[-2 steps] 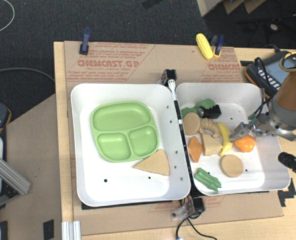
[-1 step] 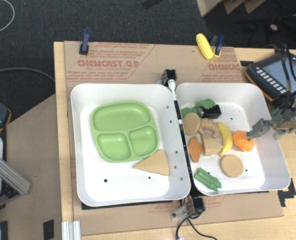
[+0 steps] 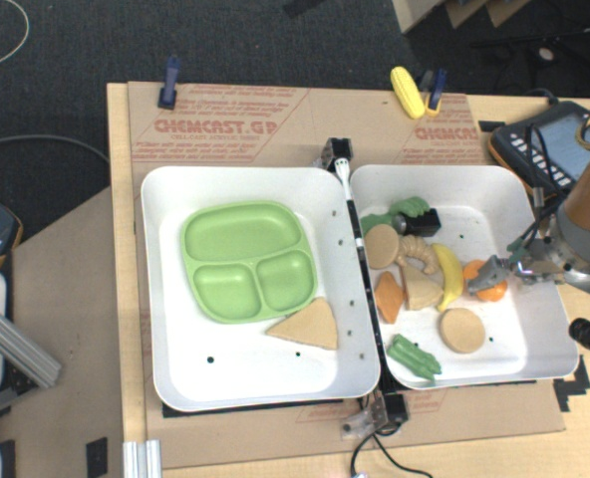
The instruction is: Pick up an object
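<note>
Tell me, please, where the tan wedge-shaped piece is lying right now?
The tan wedge lies in the left bin, just below the green divided tray.

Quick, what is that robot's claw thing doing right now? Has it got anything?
End effector: down in the right bin, right at a small orange piece. Whether it grips that piece, or is open or closed, cannot be told.

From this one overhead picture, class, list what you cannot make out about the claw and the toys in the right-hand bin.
- Claw, camera view: its tips sit against an orange piece; too small and blurred to judge any grip.
- Orange piece: partly covered by the claw, so its shape is unclear.
- Arm: cut off by the right edge.
- Dark object beside the green leafy toy: too small to identify.
</note>
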`<state>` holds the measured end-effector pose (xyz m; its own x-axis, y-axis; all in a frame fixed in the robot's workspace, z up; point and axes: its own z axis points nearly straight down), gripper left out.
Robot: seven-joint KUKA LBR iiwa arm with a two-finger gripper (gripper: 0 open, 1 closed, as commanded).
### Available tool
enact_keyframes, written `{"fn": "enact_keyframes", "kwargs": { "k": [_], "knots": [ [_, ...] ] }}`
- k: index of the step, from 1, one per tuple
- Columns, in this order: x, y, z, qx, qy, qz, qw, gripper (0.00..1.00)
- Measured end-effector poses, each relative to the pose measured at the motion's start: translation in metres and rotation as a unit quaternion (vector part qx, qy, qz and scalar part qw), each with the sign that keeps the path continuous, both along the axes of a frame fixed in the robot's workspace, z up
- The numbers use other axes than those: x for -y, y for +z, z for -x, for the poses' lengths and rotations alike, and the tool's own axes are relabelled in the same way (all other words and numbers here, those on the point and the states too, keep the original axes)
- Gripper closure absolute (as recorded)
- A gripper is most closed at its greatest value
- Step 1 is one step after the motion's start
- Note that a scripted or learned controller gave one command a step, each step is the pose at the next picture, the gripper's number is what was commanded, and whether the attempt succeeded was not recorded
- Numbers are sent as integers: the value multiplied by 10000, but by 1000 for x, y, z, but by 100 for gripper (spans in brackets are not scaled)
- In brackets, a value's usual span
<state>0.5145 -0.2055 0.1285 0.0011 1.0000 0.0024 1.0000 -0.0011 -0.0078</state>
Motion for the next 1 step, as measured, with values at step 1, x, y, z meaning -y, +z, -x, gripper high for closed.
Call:
{"fn": "enact_keyframes", "kwargs": {
  "k": [1],
  "knots": [
    [-37, -45, -31, 41, 25, 9, 10000, 0]
  ]
}}
